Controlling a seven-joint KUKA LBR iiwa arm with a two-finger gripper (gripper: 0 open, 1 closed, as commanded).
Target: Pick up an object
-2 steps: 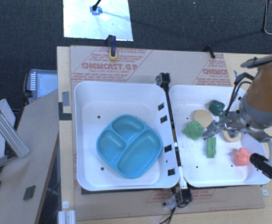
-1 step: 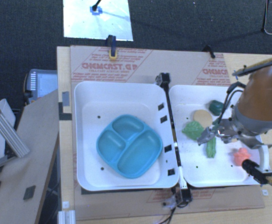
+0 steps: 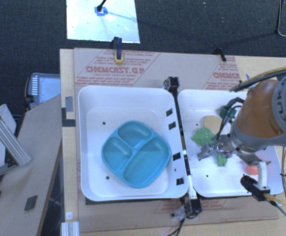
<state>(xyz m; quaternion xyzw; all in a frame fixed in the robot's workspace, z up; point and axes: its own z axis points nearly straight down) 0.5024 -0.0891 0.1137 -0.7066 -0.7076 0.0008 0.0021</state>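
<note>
I'd lower my gripper point(image 3: 208, 151) squarely over the green toy point(image 3: 202, 135) lying in the right bin point(image 3: 216, 187), though whether its jaws are spread or pressed together I cannot tell.

High fixed view, slanting down on both bins point(image 3: 133, 95)

Robot lab: KUKA arm point(image 3: 271, 117), white bins point(image 3: 84, 132)
</note>
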